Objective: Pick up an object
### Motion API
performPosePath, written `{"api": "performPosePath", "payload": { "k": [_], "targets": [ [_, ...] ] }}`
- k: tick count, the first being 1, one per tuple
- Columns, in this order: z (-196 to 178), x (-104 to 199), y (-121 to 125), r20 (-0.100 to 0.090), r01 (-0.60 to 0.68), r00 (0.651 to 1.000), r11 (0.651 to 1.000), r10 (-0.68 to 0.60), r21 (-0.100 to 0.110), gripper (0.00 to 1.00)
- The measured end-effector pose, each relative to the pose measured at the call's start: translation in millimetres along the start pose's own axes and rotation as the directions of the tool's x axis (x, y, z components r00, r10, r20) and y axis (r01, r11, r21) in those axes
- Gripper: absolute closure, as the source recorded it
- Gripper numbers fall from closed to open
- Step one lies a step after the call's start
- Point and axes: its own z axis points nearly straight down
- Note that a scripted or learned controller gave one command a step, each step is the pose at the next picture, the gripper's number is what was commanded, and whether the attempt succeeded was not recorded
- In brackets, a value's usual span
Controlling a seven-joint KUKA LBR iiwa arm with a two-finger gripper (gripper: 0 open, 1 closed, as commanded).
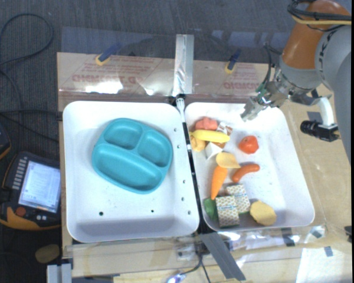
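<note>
Two white bins sit side by side on the table. The left bin [76,217] holds one teal tray [132,154] with three compartments. The right bin [295,181] holds one tomato [248,144], one banana [210,136], one carrot [218,181], one sausage [245,170], one potato [262,213], one pink piece [206,124] and two wrapped blocks [232,204]. The gripper [252,111] hangs over the right bin's far rim, near the tomato; whether its jaws are parted or closed cannot be told.

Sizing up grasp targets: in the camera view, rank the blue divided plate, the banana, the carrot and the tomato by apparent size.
Largest to smallest:
1. blue divided plate
2. banana and carrot, too alike in length to rank
3. tomato
</note>
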Motion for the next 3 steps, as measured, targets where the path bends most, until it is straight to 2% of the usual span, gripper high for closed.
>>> {"api": "performPosePath", "payload": {
  "k": [1, 2, 3],
  "targets": [
    [102.5, -35.4, -60.2, -0.001, 0.116, 0.993, 0.993, -0.116, -0.001, 1.00],
    [-5.6, -13.9, -21.1, 0.001, -0.367, 0.930, 0.930, 0.367, 0.002, 1.00],
    [105.1, -56.0, -44.0, 0.000, -0.526, 0.850, 0.850, 0.526, 0.002, 1.00]
  ]
}}
